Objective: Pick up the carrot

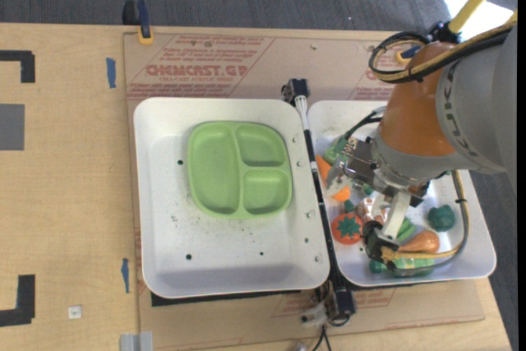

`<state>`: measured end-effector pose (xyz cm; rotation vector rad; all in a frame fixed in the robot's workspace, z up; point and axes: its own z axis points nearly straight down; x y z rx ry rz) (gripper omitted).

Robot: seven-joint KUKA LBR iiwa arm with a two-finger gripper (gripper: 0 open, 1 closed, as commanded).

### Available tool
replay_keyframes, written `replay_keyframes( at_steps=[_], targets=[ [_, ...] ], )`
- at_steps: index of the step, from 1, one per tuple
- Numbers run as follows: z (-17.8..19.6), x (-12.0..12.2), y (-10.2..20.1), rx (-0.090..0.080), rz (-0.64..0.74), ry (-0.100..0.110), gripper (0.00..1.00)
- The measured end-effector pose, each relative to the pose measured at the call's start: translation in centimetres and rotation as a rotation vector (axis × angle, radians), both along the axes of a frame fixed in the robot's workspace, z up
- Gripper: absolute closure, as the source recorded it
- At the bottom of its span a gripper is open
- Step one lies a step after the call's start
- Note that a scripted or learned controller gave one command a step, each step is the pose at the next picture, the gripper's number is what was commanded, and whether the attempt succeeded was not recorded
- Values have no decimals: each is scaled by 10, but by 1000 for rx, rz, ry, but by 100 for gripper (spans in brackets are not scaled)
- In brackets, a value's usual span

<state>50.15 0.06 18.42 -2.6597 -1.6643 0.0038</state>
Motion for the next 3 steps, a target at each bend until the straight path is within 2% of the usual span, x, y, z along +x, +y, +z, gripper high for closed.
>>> replay_keyframes(
  at_steps=[3],
  targets=[
    [0, 0, 0, 0, 0, 0, 0]
  ],
)
